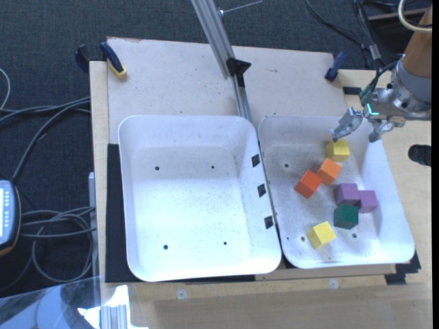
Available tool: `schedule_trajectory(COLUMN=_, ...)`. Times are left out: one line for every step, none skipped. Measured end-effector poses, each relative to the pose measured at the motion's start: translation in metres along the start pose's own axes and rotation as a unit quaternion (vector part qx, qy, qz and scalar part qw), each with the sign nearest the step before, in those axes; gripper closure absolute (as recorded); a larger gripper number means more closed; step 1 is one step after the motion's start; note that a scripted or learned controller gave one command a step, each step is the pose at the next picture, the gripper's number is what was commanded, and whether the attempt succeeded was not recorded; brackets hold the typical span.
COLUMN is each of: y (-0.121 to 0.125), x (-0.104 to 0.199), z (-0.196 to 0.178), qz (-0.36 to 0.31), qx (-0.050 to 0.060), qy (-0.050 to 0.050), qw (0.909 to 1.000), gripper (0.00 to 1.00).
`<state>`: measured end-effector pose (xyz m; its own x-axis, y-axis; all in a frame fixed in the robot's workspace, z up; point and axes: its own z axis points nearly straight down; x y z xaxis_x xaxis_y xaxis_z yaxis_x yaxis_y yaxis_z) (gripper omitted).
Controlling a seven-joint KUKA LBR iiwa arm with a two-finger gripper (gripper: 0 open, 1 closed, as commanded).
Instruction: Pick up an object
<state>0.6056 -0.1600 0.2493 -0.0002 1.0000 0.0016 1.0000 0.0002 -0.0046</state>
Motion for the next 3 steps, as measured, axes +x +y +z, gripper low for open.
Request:
schedule_trajectory(y=0.001, x=0.000, z=-0.002, qz=0.000, qx=-0.002, qy=0.000, qw=1.0000, gripper=0.00)
schedule_trajectory(y=0.000, x=0.006, z=0.060, qz=0.000, qx=0.001, qy=0.000, qw=1.0000, gripper=0.00)
schedule_trajectory(y=0.003, x=-0.003, z=0.114, qz=0.000, qx=0.001, qy=0.000, qw=1.0000, gripper=0.00)
